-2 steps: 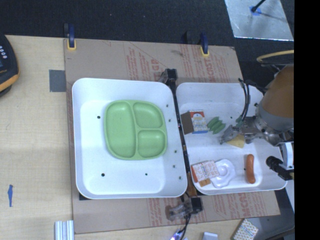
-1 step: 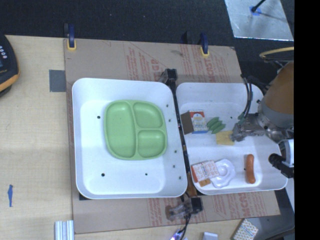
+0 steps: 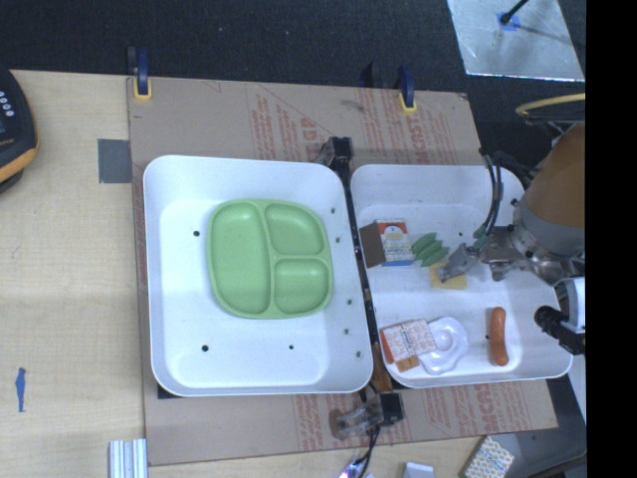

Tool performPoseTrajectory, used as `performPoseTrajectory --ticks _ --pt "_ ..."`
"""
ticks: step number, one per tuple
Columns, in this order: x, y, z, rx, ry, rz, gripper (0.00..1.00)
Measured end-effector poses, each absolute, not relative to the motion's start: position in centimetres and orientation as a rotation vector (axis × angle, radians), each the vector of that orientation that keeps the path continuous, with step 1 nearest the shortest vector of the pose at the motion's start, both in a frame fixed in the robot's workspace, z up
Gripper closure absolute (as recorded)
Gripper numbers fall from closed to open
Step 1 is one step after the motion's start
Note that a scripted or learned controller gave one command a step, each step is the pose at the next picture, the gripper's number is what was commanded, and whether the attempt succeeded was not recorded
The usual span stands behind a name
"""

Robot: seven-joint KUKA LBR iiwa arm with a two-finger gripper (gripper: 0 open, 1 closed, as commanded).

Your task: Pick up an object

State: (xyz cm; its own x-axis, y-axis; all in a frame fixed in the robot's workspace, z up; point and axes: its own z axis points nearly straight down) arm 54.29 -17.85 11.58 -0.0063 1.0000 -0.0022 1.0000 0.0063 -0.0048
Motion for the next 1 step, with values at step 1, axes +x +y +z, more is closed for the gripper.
performPoseTrajectory --ticks 1 --pt "55.02 -11.54 14.57 -2.209 -2.234 0.000 0.00"
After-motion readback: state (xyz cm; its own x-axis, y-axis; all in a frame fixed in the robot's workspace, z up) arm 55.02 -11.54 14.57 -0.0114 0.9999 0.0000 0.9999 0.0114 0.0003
